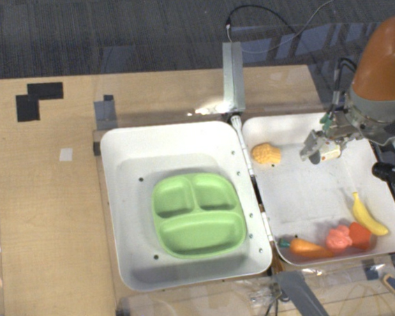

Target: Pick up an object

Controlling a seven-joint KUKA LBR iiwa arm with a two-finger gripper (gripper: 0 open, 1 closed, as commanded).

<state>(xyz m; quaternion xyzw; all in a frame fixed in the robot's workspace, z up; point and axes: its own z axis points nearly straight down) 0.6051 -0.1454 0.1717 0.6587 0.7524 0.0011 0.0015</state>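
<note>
Two white bins sit side by side on the wooden bench. The left bin (124, 196) holds a green tray (199, 213) with three compartments, two small ones toward 12 o'clock and one wide one toward 6 o'clock; the tray lies flat near the bin's middle.

The right bin (307, 198) holds the loose objects. A yellow-orange lumpy ball (266, 154) rests near its 10 o'clock corner, just beside the divider between the bins. Along the 6 o'clock edge lie a carrot (309, 247) at about 7 o'clock, a pink piece (338, 238) touching it, and a red piece (360, 234) touching the pink one. A banana (367, 215) lies at about 4 o'clock, tilted, its lower end just beside the red piece.

The arm (381, 64) comes in from 3 o'clock, its orange band over the bin's 2 o'clock corner. The gripper (316, 154) hangs over the upper part of the right bin, at about 1 o'clock, pointing toward 9 o'clock. Nothing sits between its fingers, and I cannot tell how far apart they stand; the tips blur together against the white floor. The ball is the nearest object, lying apart from the gripper toward 9 o'clock. The banana and the cluster at 6 o'clock are well apart from it.

Black marks (37, 98) lie on the bench at 11 o'clock, beyond the left bin.
</note>
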